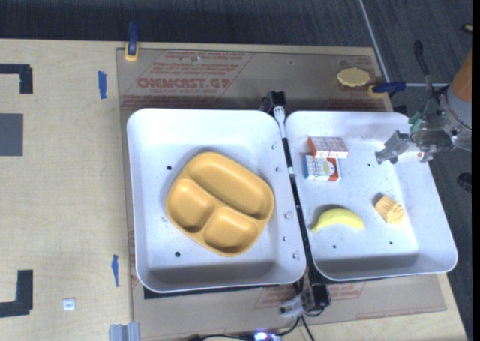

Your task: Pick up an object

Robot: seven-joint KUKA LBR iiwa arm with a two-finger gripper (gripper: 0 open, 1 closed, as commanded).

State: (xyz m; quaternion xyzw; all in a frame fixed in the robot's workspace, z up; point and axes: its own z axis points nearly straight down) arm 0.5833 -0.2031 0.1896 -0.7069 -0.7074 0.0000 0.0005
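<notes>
Two shallow white bins are seen side by side on the bench, the left bin (142, 182) and the right bin (427, 249), divided by a dark seam down the middle. The left bin is taken up by a yellow sectioned tray (219, 201), laid at a slant near the bin's centre.

Over in the right bin, three small things are spread out, none touching another. A red-and-white carton (325, 158) is set toward the bin's upper left, close to the seam. Below it, near the front, a yellow banana (337, 219) is laid on its side, curved ends pointing down. To the right of the banana, a small yellow corn piece (389, 209) is placed, well apart from the carton.

And the arm is brought in from the right: the gripper (395, 147) is held at the right bin's upper right edge, above the corn piece and to the right of the carton, apart from both. How the gripper is set, wide or narrow, cannot be told from this slanted view; nothing is seen clasped by it, and all three objects are left lying on the bin floor.

Behind the bins, a brown board with red lettering (184, 81) is laid flat, and on it, near the far right corner, a pale round disc (353, 77) is seen.
</notes>
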